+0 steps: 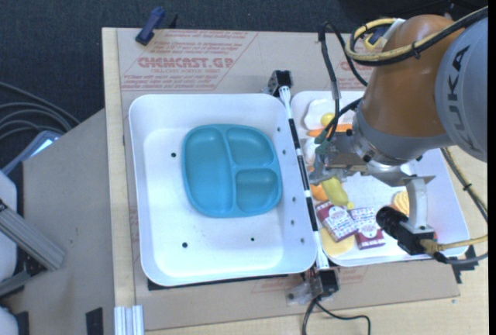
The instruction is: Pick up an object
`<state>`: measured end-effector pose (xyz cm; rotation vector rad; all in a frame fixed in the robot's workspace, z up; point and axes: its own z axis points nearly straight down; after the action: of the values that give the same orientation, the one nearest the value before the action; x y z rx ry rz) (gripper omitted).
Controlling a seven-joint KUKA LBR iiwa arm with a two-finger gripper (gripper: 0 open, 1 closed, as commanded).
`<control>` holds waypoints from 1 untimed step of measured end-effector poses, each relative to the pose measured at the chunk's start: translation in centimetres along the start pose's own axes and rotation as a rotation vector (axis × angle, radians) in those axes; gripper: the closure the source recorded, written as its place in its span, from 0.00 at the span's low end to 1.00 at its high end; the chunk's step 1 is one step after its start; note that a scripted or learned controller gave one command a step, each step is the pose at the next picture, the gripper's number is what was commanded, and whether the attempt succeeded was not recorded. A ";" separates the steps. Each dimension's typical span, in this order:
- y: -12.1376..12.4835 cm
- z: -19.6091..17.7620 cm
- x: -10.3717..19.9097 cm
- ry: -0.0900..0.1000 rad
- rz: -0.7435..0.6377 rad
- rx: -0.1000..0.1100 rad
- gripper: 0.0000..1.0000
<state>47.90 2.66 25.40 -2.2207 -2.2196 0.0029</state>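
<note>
The grey and orange arm reaches in from the right over the right bin. Its gripper hangs low at that bin's left side, just above a yellow-green object. Dark wrist parts hide the fingertips. Near it lie an orange piece, two red and white packets, and a round orange-yellow item. A yellow flat piece lies under the packets. The left bin holds a blue sectioned plate.
A black clamp and a hinge strip join the two bins. A black cylinder on the arm sits over the right bin's front. A blue object lies on the cardboard at the back left.
</note>
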 end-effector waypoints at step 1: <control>0.0 0.2 0.0 0.000 -0.001 0.001 1.00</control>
<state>47.89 2.70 25.18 -2.2196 -2.2199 0.0034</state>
